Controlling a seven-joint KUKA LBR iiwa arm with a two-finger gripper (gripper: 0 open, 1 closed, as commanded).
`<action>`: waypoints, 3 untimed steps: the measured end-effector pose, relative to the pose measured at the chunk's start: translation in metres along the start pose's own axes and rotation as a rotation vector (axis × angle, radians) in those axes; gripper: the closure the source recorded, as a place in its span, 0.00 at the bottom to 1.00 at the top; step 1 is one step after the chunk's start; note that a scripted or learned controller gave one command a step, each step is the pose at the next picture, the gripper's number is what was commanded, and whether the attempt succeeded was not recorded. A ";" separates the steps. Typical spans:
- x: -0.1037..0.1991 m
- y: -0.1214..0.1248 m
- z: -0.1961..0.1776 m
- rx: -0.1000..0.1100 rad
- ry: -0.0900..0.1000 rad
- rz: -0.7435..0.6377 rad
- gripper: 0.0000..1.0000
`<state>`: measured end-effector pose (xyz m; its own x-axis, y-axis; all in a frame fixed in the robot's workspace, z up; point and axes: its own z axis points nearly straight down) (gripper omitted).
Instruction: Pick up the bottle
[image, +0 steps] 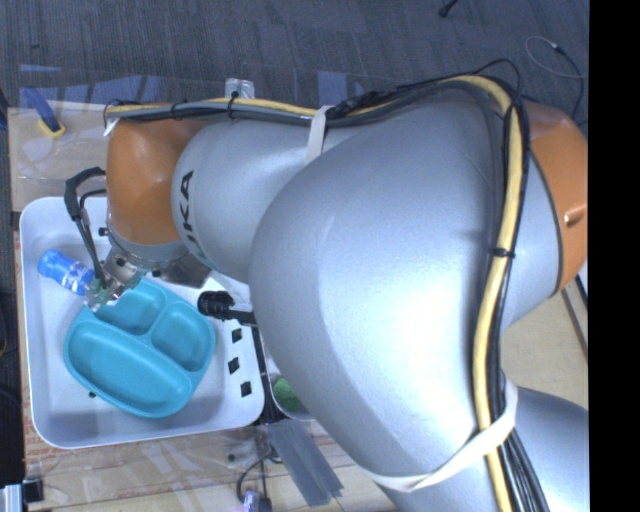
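The bottle (66, 272) lies on its side at the left bin's (40, 400) far left — clear plastic with a blue cap, likely light, slick and crushable, best taken across its body. The end effector (107, 283) sits just beside it, above the teal divided tray (140, 350); whether it is gripping cannot be told.

Bottle (62, 270) in left bin (40, 400), seemingly touching tray (140, 350) beside it.

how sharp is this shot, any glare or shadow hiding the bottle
Camera view: the arm looms close, soft-edged, with broad sheen on its grey shell; the bottle is small and slightly blurred, partly hidden beside the gripper; the white bin is evenly lit.
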<state>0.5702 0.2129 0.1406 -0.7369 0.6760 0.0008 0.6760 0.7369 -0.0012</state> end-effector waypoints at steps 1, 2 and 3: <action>-0.047 0.024 0.040 -0.011 -0.007 -0.150 1.00; -0.020 0.027 -0.081 -0.002 -0.002 -0.219 1.00; -0.018 0.028 -0.091 -0.001 -0.002 -0.227 1.00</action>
